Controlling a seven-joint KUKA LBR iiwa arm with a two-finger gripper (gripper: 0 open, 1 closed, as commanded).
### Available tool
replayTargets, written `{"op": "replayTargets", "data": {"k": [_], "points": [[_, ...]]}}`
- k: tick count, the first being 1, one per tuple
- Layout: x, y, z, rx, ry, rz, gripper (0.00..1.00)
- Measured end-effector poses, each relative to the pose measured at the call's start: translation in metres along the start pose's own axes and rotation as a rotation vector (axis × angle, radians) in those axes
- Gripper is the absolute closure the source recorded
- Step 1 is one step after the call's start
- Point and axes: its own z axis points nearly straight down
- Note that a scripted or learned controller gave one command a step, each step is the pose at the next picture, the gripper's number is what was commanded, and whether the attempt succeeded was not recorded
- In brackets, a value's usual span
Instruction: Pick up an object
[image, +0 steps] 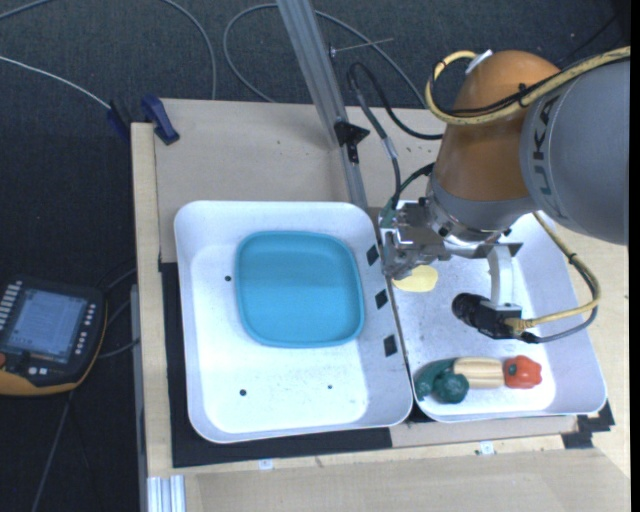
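My gripper (402, 258) hangs over the left edge of the right bin (570, 330), under the orange wrist band. Just below it, and partly covered by it, a pale yellow rounded object (420, 280) lies on the bin floor. I cannot tell whether the gripper touches it. Along the bin's front edge lie a dark green object (441, 384), a tan cylinder (479, 372) and a red piece (522, 372), side by side and touching.
The left bin (200, 300) holds a blue square plate (299, 288). A black connector with a yellow cable (484, 313) hangs over the middle of the right bin. A metal pole (325, 80) rises behind the bins. A teach pendant (45, 330) lies off the bench at left.
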Motion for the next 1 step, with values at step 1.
{"op": "replayTargets", "data": {"k": [1], "points": [[0.048,-0.0146,0.0124,0.0,0.0,0.001,1.0]]}}
